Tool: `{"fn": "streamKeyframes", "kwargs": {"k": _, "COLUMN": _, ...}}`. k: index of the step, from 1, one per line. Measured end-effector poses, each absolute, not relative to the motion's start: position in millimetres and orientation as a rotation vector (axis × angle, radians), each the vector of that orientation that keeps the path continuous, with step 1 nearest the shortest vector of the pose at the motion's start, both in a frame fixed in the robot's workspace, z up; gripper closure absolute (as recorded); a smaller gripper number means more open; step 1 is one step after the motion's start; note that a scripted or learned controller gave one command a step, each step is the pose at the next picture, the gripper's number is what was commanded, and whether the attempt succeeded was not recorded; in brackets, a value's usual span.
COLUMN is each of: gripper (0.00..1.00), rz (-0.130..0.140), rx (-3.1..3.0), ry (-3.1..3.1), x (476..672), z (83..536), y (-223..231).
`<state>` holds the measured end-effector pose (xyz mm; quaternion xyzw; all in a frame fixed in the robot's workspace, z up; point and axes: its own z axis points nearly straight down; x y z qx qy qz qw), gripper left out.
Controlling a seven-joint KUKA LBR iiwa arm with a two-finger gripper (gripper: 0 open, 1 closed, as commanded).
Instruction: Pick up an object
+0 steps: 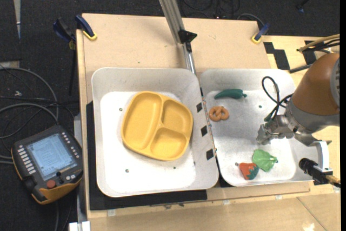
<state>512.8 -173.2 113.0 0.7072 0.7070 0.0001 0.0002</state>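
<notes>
Nothing has been lifted yet, as far as the view shows: every candidate object lies on the floor of the right bin, so the whole pick is still to do. A green leafy piece sits toward five o'clock in that bin, touching or just beside an orange-red piece on its seven o'clock side. A brown pretzel lies near the bin's ten o'clock area, and a dark green pepper rests just beyond it toward twelve o'clock, the two close but apart. The left bin carries a yellow divided plate near its centre. The arm comes in from three o'clock, its wrist bent down over the right bin, with the hand low above the bin floor, just on the twelve o'clock side of the green leafy piece and well apart from the pretzel. Whether the hand is wide or narrow I cannot tell; its tips are too small and blurred against the grey metal. By its position, the green leafy piece looks the likeliest target, needing a short shift toward six o'clock and a descent. The surface beyond the bins is bare board.
</notes>
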Motion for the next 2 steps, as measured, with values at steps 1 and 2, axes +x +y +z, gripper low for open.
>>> {"fn": "streamKeyframes", "kwargs": {"k": 1, "gripper": 1.00, "rz": 0.004, "rx": 2.214, "ry": 2.222, "x": 522.8, "z": 160.5, "y": -169.7}}
{"fn": "streamKeyframes", "kwargs": {"k": 2, "gripper": 1.00, "rz": 0.005, "rx": 2.213, "ry": 2.222, "x": 528.9, "z": 209.6, "y": -160.9}}
